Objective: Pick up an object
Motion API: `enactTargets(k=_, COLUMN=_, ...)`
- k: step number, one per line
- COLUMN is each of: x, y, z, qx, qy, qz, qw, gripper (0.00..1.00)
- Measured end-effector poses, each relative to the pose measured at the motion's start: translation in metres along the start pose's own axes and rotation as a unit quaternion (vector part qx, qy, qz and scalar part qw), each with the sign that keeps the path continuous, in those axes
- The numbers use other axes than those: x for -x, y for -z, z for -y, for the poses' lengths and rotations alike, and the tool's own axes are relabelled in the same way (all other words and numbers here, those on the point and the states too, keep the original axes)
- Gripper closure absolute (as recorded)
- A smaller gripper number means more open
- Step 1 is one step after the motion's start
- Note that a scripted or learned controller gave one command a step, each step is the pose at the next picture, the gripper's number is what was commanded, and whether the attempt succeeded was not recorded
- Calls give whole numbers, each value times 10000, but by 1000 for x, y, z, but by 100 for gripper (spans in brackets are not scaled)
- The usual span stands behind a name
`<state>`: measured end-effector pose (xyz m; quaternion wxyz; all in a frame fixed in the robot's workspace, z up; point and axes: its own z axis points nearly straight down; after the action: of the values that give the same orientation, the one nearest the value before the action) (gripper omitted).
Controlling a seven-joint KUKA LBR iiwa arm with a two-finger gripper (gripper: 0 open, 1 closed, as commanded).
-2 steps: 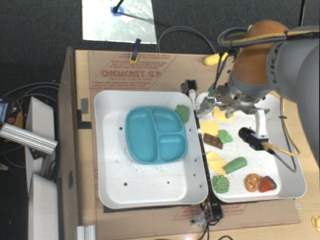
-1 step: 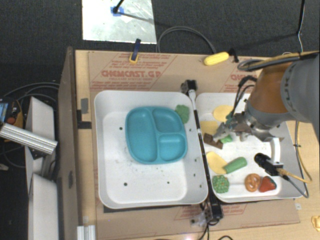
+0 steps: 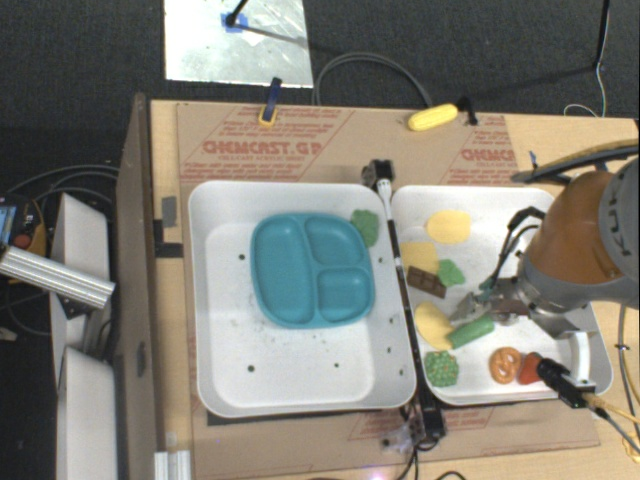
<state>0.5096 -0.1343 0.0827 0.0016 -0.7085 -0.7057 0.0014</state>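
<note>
The right bin [image 3: 520,200] holds several toy foods: a yellow oval [image 3: 448,227], a yellow block [image 3: 420,256], a small green piece [image 3: 452,272], a brown bar [image 3: 427,282], a pale yellow piece [image 3: 432,321], a bumpy green piece [image 3: 441,368], an orange round piece [image 3: 505,364] and a red piece [image 3: 530,365]. A long green piece [image 3: 470,332] lies slanted near the bin's middle. My gripper [image 3: 474,311] is low over this bin, right at the upper edge of the long green piece. The view does not show whether it grips anything.
The left bin [image 3: 230,368] carries a blue divided tray [image 3: 311,270], with a green piece [image 3: 366,226] at its upper right corner. A yellow banana-like object [image 3: 432,118] lies on the cardboard behind the bins. My arm's orange band [image 3: 585,233] hangs over the right bin's right side.
</note>
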Motion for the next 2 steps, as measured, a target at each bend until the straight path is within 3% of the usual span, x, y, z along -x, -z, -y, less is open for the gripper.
enactTargets(k=1, x=-2, y=13, z=-5, qx=48, qy=27, qz=8, qw=10000, gripper=100)
enactTargets(k=2, x=-3, y=12, z=-5, qx=46, qy=27, qz=7, qw=10000, gripper=0)
